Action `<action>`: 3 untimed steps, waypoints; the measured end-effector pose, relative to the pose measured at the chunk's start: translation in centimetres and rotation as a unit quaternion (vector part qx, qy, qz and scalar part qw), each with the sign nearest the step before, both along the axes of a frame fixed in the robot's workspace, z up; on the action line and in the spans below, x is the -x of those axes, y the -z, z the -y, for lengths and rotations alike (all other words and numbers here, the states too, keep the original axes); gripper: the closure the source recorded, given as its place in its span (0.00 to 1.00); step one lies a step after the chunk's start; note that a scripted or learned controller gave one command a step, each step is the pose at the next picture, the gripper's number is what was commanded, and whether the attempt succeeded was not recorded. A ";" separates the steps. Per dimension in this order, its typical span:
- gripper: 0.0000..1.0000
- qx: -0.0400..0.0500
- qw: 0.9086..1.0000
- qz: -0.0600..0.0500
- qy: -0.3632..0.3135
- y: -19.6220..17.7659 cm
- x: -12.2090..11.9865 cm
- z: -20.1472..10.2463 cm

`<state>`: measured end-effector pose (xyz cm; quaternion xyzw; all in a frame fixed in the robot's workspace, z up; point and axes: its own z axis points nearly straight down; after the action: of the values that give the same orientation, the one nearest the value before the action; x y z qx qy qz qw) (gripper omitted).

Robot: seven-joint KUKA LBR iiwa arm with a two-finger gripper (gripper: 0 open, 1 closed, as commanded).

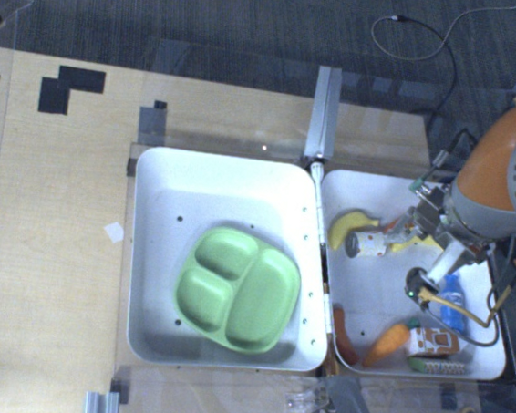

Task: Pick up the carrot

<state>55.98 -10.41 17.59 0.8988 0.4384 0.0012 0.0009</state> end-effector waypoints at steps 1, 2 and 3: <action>0.00 0.001 0.999 0.005 -0.046 8.7 6.3 3.5; 0.00 0.001 0.992 0.017 0.122 8.4 6.1 -0.7; 0.00 0.001 0.986 0.008 0.168 8.6 6.7 5.7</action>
<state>49.29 -16.11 8.95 0.9596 0.2812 0.0080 0.0051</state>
